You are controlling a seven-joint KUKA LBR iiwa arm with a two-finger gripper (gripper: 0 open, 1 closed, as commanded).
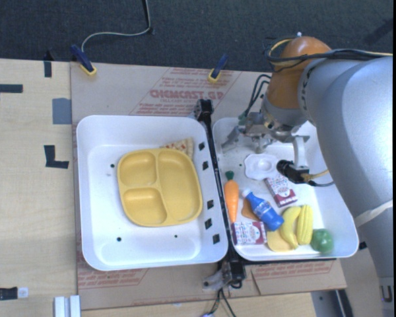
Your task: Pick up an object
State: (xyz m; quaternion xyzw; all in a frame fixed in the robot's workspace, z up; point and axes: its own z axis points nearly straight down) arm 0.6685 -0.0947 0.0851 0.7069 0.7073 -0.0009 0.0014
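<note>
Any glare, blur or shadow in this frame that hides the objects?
Camera view: even lighting, soft focus overall; the white bins look bright but not blown out; arm looms large and blurred at right, covering part of the right bin; carrot and bottle stay legible.

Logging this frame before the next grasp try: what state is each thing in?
claw: over the right bin's far end, holding nothing visible
yellow tray: flat in the left bin
carrot: lying along the right bin's left wall
blue bottle: on its side
bananas: lying beside the green ball
</note>
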